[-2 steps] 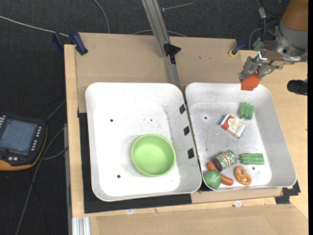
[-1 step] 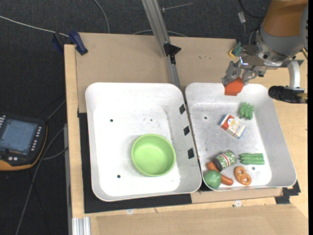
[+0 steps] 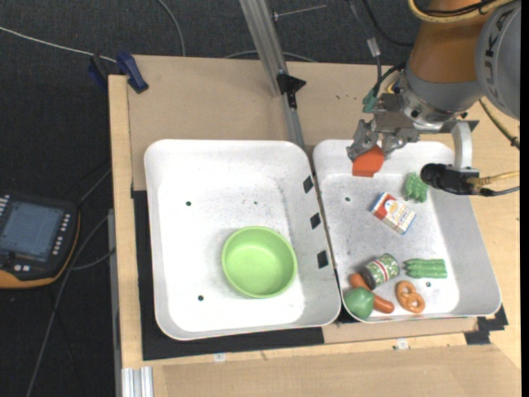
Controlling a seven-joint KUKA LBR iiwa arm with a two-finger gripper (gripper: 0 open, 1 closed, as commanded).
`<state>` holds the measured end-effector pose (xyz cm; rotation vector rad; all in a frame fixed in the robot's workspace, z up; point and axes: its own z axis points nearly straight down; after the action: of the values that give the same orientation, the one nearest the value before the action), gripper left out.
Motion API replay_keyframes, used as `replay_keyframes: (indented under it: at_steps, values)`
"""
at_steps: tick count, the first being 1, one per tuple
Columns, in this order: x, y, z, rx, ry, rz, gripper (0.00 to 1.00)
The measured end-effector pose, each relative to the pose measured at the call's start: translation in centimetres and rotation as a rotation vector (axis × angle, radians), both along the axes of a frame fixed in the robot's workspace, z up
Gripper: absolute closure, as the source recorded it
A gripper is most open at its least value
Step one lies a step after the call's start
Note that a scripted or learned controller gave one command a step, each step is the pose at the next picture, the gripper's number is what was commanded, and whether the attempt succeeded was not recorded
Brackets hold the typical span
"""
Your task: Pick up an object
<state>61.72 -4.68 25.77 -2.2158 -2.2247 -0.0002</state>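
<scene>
Gripper (image 3: 374, 145): over the far left corner of the right bin, hanging from the grey-and-orange arm (image 3: 450, 35) that enters from the upper right. Fingers closed on an orange block, which shows just below the fingertips.
Orange block (image 3: 368, 163): between the gripper fingers, seen against the bin's upper left area, close to the bin's far rim. Cannot tell whether it clears the floor.
Right bin (image 3: 471, 246): white, shallow; holds the rest of the clutter.
Small box (image 3: 392, 212): red, white and orange, lying tilted mid-bin, below and right of the block, apart from it.
Green toy (image 3: 415, 187): near the right wall, just above the box.
Can (image 3: 381, 270): green label, on its side in the near part of the bin.
Green ridged piece (image 3: 425, 267): just right of the can.
Pretzel (image 3: 410, 296): near the front rim, right of the can.
Green pepper-like toy (image 3: 359, 303): front left corner, touching a red-orange piece (image 3: 382, 304) beside it.
Left bin (image 3: 178, 213): white; a green bowl (image 3: 259, 261) sits upright in its near right part.
Pendant (image 3: 31, 240): off the bench at far left, on the dark floor.
</scene>
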Motion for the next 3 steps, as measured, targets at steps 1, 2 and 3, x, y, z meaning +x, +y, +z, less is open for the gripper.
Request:
replay_keyframes:
  at_steps: [1, 2, 3]
  values:
    - [-1.8, 4.3, 0.4, 0.0, -0.001, -0.001, 1.0]
    - [-3.5, 9.0, 0.8, 0.0, -0.002, 0.0, 1.0]
    - [-5.7, 13.0, 0.5, 0.0, 0.0, -0.001, 1.0]
